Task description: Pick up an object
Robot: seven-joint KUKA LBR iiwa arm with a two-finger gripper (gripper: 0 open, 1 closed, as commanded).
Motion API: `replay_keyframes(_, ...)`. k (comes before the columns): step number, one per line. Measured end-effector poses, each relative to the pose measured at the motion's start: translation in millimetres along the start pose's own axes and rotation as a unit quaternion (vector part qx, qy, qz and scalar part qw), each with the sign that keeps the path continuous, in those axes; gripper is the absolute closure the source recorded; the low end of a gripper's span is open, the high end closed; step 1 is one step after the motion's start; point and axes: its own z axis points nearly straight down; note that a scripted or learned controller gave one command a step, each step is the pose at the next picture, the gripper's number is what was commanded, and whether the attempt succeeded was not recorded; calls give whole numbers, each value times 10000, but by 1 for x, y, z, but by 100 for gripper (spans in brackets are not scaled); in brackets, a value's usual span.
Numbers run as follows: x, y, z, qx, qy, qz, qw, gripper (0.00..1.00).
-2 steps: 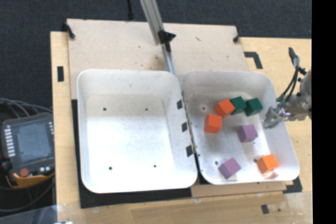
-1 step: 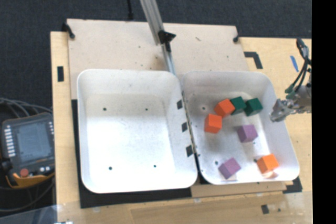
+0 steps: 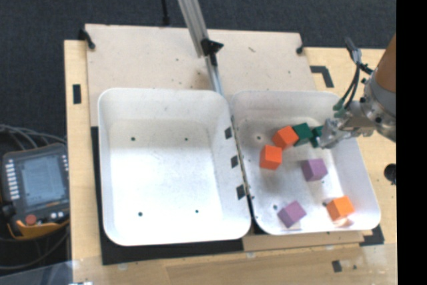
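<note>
We saw the gripper [image 3: 325, 135] low in the right bin [image 3: 357, 163], at the green block [image 3: 303, 131] toward twelve o'clock; we could not tell its finger state. An orange cube [image 3: 286, 137] touched the block.

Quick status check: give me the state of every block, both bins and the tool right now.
Green block: in right bin, at the tool, touching an orange block.
Orange blocks: lying loose in right bin.
Purple blocks: lying loose in right bin.
Right bin: holds all six blocks.
Left bin: flat on bench.
Tool: low in right bin, at green block.
</note>
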Motion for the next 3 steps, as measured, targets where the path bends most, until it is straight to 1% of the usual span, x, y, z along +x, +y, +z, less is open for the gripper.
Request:
replay_keyframes(1, 57, 16, 10, 16, 8, -1, 10000, 100)
replay_keyframes(2, 107, 31, 13, 8, 6, 0, 10000, 100)
replay_keyframes(3, 157, 56, 34, 16, 7, 3, 10000, 100)
